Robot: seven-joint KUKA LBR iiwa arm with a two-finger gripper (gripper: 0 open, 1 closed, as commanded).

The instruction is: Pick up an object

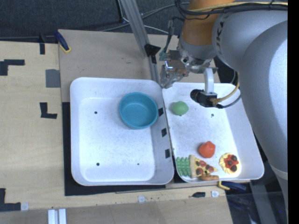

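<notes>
Bench: pale wood with black tape marks, bearing two shallow white bins side by side.
Left bin (88,139): a blue bowl (138,110) sits near its far right corner.
Right bin (243,139): a green ball (179,108) up top, a red tomato-like piece (207,149) lower down, a pizza slice toy (204,167) and a small round pizza toy (229,163) along the near edge.
My gripper (169,80): above the far end of the seam between the bins, just beyond the green ball, gripping nothing; whether it is spread or closed I cannot tell.
</notes>
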